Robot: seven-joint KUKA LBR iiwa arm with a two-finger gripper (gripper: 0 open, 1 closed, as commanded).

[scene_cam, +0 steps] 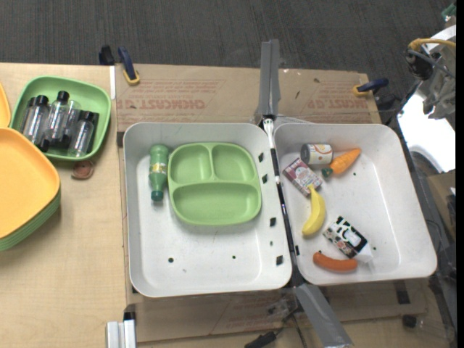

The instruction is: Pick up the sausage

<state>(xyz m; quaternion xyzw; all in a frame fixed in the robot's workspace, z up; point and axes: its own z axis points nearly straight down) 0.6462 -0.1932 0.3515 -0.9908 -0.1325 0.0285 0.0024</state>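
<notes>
So the sausage is a smooth orange-red tube lying flat near the front edge of the right bin, just beside a crinkly black-and-white packet. A curved yellow banana sits a bit further back, then a small pink box, a little can on its side and a tapered orange carrot toward the back edge. The left bin has a matte green divided plate with a green bottle along its left side. The tool's at the far right edge of the tabletop somewhere, can't tell its state.
</notes>
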